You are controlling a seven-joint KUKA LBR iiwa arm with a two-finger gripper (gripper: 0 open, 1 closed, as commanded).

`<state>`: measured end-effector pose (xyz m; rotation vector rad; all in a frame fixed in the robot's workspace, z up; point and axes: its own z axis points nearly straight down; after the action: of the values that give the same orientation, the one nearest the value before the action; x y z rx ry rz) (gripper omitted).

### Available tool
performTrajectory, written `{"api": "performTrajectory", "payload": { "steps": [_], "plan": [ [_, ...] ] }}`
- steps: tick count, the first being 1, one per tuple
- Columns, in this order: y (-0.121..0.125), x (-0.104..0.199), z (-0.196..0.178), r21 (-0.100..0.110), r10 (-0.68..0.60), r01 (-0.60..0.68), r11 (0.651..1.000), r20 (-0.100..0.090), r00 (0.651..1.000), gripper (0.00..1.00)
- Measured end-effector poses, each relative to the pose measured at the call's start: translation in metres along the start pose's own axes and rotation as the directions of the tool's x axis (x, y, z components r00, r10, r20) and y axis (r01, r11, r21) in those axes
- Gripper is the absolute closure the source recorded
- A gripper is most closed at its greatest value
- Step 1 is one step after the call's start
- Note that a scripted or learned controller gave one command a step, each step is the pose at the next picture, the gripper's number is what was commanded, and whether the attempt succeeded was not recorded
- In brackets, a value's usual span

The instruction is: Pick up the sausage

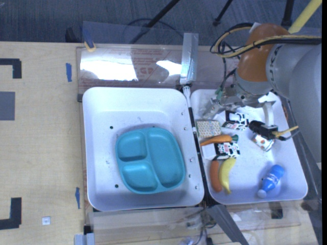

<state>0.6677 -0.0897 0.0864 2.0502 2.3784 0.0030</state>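
The sausage (215, 179) is a short reddish-brown piece lying lengthwise near the front left corner of the right bin (294, 188), touching the left side of a yellow banana (226, 174). My gripper (220, 104) hangs low over the far left part of the same bin, well behind the sausage, with several items between them. Nothing shows between its tips.
Between gripper and sausage lie a tan cracker (208, 128), an orange carrot (219, 139) and two cow-patterned pieces (226, 149). A blue bottle (271, 180) lies at the front right. The left bin (97, 137) holds a teal divided plate (150, 160).
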Motion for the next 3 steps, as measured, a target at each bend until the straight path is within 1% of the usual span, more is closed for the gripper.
{"api": "performTrajectory", "payload": {
  "steps": [3],
  "plan": [
    [0.0000,0.0000,0.0000,0.000,0.000,0.000,1.000,0.000,1.000,0.00]
  ]
}}
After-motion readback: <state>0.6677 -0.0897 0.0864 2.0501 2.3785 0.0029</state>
